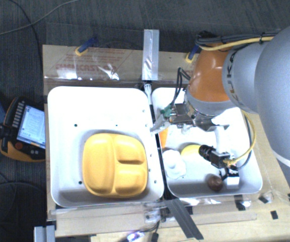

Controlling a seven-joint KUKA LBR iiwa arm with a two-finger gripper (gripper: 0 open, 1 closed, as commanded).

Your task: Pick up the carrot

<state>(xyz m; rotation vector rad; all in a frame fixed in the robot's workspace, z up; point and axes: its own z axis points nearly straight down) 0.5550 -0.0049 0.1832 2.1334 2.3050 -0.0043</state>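
The claw point(180, 119) hangs low over the back left part of the right bin point(253, 188), close to the wall it shares with the left bin point(59, 102). It is seen from above, under the grey wrist and the orange band point(210, 79), so I cannot tell whether it is apart or together, and nothing can be seen held in it.

Just in front of the claw, against that shared wall, lies a small orange sliver point(162, 137) that looks like the carrot (mostly hidden, so this is not certain). Near it, towards the front, sits a white lump point(172, 164), with a yellow piece point(189, 149) just beside it. A black plug on a cable point(211, 155) hangs over the middle of the bin. At the front right lie a round brown thing point(215, 183) and a small white block point(231, 180), close together.

The left bin holds a yellow divided tray point(116, 164). On the floor, well left of the bench, lies a handheld screen point(26, 130).
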